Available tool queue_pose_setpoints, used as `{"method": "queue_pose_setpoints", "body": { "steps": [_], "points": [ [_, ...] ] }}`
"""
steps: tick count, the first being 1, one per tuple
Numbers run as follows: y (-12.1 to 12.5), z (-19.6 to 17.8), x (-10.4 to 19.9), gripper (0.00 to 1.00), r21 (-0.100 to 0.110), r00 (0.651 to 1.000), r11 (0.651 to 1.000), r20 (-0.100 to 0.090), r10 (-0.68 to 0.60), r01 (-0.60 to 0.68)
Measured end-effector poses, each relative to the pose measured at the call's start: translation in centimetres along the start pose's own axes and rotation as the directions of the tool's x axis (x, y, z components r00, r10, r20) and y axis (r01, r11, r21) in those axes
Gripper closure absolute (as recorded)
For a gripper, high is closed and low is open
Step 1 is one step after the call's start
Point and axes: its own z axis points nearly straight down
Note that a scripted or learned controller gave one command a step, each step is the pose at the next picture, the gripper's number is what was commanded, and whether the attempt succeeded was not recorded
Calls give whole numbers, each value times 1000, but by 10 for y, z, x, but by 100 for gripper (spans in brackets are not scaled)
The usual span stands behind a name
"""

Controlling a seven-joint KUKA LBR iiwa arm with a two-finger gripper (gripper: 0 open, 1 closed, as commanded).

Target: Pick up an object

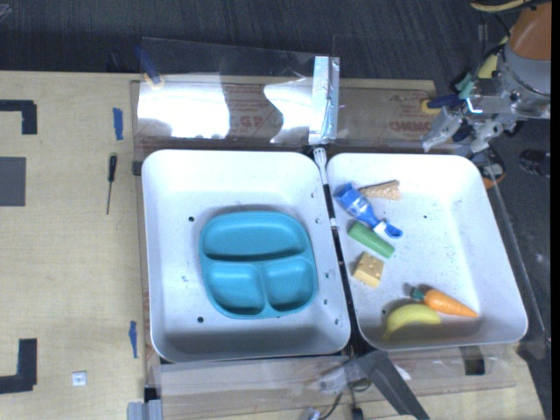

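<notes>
Objects for the pick are all sitting in the right bin (455,182), toy food by the look of it. Along its left side, from the far end to the near end: a tan cracker-looking slab (381,190), a blue tube-shaped thing (360,208) with a white patch on it, a green block (371,239), and a yellow cheese wedge (368,269) with holes. The blue tube touches the cracker slab at one end and the green block sits just beside its other end. Down near the front edge, a banana (409,318) and an orange carrot (448,303) with a green top lie touching each other.

Left bin (166,182) has a teal divided plate (258,262), three compartments, lying flat in the middle.

The gripper (462,128) hangs outside the bins, up beyond the right bin's far right corner, well apart from all the toys. Honestly it's a tangle of blue and grey bits from this angle, so I can't tell how its fingers stand. Nothing visibly between them.

Labels: there's faint printing on the brown board behind the bins, but it's too washed out by glare to read. Nothing legible on the toys either.
</notes>
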Motion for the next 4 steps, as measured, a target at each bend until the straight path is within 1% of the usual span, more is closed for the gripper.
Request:
{"method": "queue_pose_setpoints", "body": {
  "steps": [1, 2, 3, 4],
  "points": [
    [-79, 150, 6, 0, 10, 1000, 1000, -2, 24, -24],
    [-151, 178, 19, 0, 5, 980, 980, -1, 197, -197],
    [-175, 185, -13, 0, -6, 997, 997, -1, 76, -76],
    [-164, 112, -12, 0, -5, 984, 984, 3, -179, 179]
  ]
}}
